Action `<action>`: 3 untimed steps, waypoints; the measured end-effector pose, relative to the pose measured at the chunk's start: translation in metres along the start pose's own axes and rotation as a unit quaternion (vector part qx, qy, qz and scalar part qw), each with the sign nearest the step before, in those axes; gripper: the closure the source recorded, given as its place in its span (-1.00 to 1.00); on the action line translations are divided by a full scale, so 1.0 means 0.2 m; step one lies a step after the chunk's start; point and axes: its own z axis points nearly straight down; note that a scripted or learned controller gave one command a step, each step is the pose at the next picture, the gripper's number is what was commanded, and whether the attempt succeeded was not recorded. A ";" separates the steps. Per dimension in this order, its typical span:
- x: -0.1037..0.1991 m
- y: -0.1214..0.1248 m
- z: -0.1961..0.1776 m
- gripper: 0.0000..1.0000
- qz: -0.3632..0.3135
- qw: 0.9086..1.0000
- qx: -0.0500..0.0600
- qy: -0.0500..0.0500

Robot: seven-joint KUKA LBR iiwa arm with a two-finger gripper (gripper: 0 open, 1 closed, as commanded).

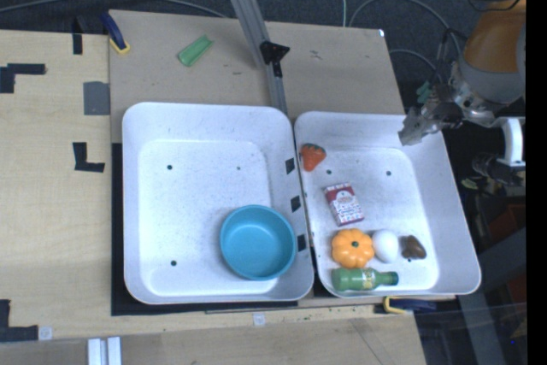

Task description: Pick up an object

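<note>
I am watching the gripper [414,131] hanging over the far right rim of the right bin [453,209], carrying nothing I can see; I cannot tell how it is set.

The pickable things are all lying in the right bin, apart from the gripper: a strawberry [314,156] near the far left corner, a red card box [344,204] just nearer than it, then an orange pumpkin [352,248], a white egg [386,246] touching the pumpkin, a brown lump [413,247] beside the egg, and a green bottle [364,279] lying flat along the near wall. I am seeing a blue bowl [257,241] sitting in the left bin [145,184], and a green block [194,50] resting on the bench [342,73] beyond both bins.
</note>
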 end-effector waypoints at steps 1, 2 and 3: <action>0.25 -0.03 0.04 1.00 -0.002 1.000 0.001 0.001; 0.51 -0.05 0.09 1.00 -0.003 1.000 0.001 0.001; 0.76 -0.10 0.06 1.00 -0.003 1.000 0.001 0.001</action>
